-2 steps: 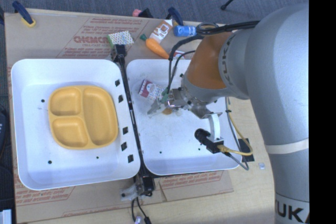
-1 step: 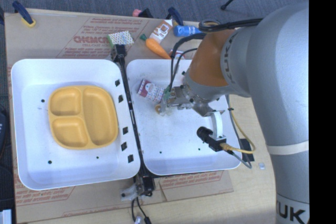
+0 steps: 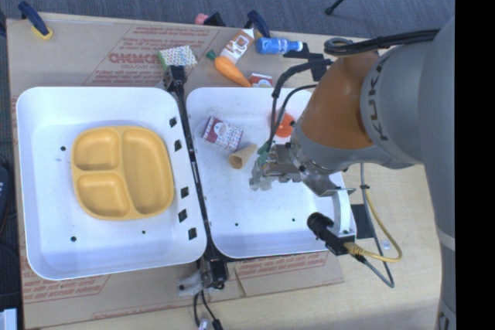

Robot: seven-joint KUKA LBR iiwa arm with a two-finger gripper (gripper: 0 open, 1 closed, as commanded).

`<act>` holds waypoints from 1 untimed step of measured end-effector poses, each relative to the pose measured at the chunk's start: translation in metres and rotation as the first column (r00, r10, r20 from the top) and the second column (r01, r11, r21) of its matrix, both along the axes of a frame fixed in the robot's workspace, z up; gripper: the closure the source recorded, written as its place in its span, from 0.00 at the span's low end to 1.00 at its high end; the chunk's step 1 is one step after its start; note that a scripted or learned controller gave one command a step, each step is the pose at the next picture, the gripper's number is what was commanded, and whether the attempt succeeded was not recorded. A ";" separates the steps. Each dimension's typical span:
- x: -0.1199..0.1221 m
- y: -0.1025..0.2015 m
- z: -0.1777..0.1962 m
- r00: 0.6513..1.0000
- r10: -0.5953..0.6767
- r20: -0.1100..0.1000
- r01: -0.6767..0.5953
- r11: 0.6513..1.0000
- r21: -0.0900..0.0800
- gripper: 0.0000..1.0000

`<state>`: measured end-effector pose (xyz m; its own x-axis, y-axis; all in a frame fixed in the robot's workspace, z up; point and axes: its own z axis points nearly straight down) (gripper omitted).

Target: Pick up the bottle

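A small blue bottle (image 3: 275, 46) lies on its side on the cardboard behind the right bin (image 3: 232, 236). Next to it, to the left, lies a white bottle with an orange label (image 3: 239, 45). My gripper (image 3: 263, 171) hangs low over the middle of the right bin, well in front of both bottles. It is just right of a brown cone-shaped piece (image 3: 242, 157). The view shows nothing held in the gripper. The arm's orange band hides part of the bin's right side.
A red-and-white carton (image 3: 222, 133) lies in the right bin, and an orange object (image 3: 285, 124) peeks out by the arm. A yellow divided plate (image 3: 122, 170) fills the left bin. A carrot (image 3: 230, 71) and a checkered packet (image 3: 178, 56) lie behind the bins.
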<state>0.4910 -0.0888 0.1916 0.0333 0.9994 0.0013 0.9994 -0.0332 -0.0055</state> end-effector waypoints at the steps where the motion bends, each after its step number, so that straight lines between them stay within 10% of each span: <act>1: -0.016 -0.091 -0.050 0.989 -0.147 0.000 0.147 0.989 -0.001 1.00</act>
